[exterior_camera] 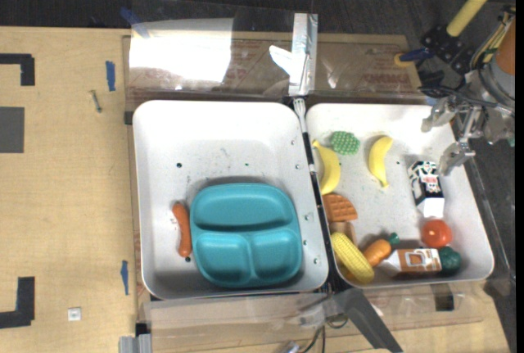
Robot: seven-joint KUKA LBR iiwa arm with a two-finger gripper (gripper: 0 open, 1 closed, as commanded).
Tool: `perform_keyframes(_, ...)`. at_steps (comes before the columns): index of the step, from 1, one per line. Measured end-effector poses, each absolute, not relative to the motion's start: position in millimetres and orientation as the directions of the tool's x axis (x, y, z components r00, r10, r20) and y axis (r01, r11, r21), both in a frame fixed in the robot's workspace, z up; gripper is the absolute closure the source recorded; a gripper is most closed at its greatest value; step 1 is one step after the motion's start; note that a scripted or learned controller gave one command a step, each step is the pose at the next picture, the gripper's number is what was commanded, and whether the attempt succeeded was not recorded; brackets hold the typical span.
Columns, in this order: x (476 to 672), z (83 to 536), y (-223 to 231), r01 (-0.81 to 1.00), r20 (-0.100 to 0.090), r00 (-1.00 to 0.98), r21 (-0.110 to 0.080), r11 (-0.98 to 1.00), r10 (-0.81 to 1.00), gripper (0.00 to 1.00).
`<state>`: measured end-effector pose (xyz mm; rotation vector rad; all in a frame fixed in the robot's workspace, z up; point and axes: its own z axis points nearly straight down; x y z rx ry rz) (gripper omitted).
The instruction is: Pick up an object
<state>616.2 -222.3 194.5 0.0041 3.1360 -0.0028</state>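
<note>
The arm [491,65] is coming in from three o'clock, sitting at the upper right of the view around two o'clock from centre. Its grey wrist is showing at the frame's right edge, with a sliver of the orange band [508,55] just above it toward one o'clock. Dark cabling and fittings are bunching around the wrist on its nine o'clock side. The gripper [455,137] is pointing down toward seven o'clock, its two metal fingers [435,115] standing slightly apart from each other, with nothing showing between them.
</note>
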Motion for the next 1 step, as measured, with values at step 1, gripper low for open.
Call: perform_keyframes(1, 586.0, 96.5, -201.2, -0.059, -0.01, -0.998, -0.003, 0.998, -0.059, 0.0)
